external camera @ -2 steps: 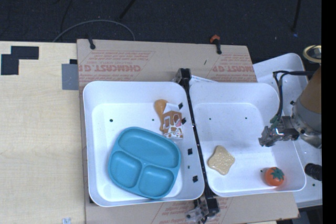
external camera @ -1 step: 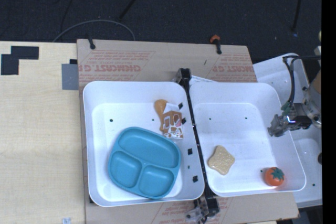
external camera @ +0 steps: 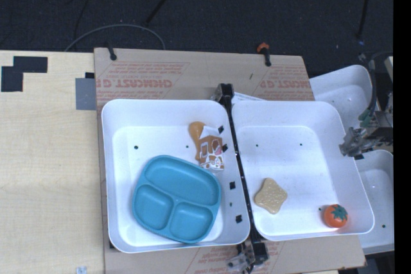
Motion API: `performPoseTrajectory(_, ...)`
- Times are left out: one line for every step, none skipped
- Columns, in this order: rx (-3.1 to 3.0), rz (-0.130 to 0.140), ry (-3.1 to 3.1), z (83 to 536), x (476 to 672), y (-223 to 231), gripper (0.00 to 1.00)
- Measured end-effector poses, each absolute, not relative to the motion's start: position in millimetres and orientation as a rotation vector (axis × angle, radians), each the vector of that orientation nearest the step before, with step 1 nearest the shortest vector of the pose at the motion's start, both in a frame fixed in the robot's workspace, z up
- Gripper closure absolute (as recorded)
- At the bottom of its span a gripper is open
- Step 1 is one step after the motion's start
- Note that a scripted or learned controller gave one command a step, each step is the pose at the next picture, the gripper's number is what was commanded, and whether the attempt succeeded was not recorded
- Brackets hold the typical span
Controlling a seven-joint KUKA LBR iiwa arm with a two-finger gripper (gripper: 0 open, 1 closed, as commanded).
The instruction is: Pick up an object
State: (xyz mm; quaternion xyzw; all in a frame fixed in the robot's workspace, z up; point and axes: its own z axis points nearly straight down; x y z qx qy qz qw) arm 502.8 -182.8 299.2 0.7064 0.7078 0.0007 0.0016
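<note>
Gripper point(external camera: 359, 141) sits outside the right bin point(external camera: 334, 113), just past its right edge at mid-height; finger state cannot be told. Nearest object: small orange tomato-like toy point(external camera: 334, 215), round, green top, in the right bin's near right corner, touching or nearly touching the wall, well below the gripper. Tan sponge-like piece point(external camera: 271, 196) lies near the divider side, open floor around it. Left bin point(external camera: 119, 138): blue divided plate point(external camera: 176, 199) at the near side; small printed packet point(external camera: 210, 153) and tan piece point(external camera: 196, 130) beside the divider.
</note>
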Motion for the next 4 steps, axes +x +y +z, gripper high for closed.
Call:
performPoseTrajectory(2.22,-0.002,2.229,282,506.0,-128,1.0)
performPoseTrajectory(2.221,-0.003,2.229,277,493.6,-80,1.0)
performPoseTrajectory(2.219,-0.003,2.23,274,488.5,-20,1.0)
performPoseTrajectory(2.219,-0.004,2.231,258,482.8,40,1.0)
